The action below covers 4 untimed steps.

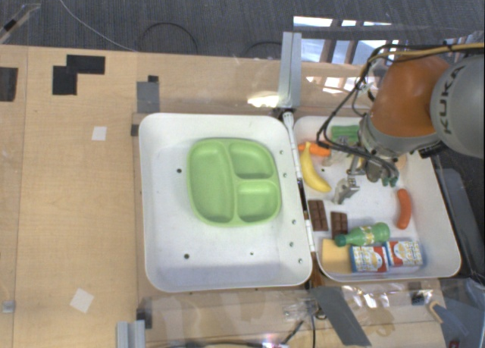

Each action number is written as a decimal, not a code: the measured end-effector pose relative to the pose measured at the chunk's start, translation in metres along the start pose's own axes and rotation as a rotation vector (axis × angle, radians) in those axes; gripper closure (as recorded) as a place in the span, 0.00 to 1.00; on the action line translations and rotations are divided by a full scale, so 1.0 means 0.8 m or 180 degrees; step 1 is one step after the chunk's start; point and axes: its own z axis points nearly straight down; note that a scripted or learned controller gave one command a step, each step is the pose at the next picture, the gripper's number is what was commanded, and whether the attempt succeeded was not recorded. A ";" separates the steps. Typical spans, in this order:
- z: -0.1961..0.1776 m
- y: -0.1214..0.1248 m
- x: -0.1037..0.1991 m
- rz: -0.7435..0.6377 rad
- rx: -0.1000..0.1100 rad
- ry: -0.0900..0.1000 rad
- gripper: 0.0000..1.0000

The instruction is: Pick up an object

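Across the bench sit two shallow white bins side by side: the left bin (163,248) carries a green divided plate (232,181), seemingly the receiving side, while the right bin (443,252) holds the clutter meant for picking. Its things lie loose and mostly apart, which should leave room for fingers to come down around one. From big to small they are a can with a blue and red label (386,256) on its side near the front wall, a green bottle (364,235) touching it, a yellow block (333,252), a banana (312,172) along the left wall, a red sausage (404,208), two dark brown bars (326,219) and a carrot (318,149).

Above the bin's back half, the arm (409,100) reaches in from the right, wrist pointing down. Its gripper (347,189) hangs between banana and sausage, near the bin floor; the fingers appear slightly spread and nothing sits between them.
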 end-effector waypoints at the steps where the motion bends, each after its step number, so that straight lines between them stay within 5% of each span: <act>1: 0.001 0.018 -0.038 -0.0196 0.0012 0.0089 0.00; 2: 0.001 0.023 -0.024 -0.0520 0.0001 0.0007 0.00; 3: 0.002 -0.005 -0.065 -0.0269 -0.0016 0.0037 0.00; 4: -0.017 -0.004 -0.071 -0.0277 -0.0007 -0.0024 1.00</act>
